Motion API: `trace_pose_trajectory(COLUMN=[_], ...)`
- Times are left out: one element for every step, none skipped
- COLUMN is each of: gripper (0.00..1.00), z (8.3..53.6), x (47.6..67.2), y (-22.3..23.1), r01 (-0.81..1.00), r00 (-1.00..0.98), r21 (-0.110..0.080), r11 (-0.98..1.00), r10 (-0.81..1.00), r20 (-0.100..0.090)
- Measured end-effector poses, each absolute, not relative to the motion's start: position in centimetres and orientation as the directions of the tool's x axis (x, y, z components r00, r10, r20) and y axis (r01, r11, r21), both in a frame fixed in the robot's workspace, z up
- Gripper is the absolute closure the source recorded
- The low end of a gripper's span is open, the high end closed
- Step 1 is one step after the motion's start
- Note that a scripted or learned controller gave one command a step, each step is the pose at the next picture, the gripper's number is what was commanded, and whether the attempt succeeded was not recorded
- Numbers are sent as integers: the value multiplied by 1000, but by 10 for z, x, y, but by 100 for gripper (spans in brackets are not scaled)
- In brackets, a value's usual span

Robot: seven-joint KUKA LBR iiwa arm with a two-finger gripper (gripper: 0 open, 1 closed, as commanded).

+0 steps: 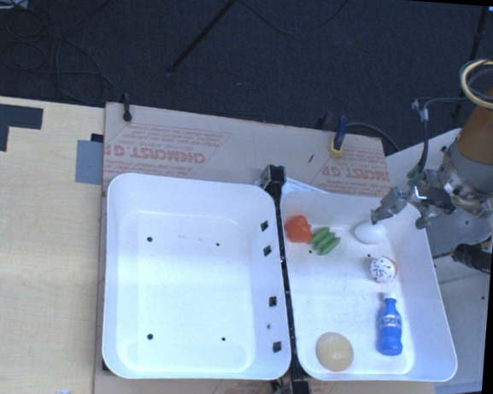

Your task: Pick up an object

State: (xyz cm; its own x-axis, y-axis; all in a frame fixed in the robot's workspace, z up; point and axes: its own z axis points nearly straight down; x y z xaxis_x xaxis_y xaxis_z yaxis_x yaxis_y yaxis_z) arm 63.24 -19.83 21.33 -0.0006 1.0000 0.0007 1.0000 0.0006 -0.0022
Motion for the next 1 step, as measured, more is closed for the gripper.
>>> trace_pose_trajectory(gripper=[0], z=[302], x=[594], y=[-214], r01=[1000], r00=[0], r21=[3], r11=[0], r10=[1000], r20=[-2])
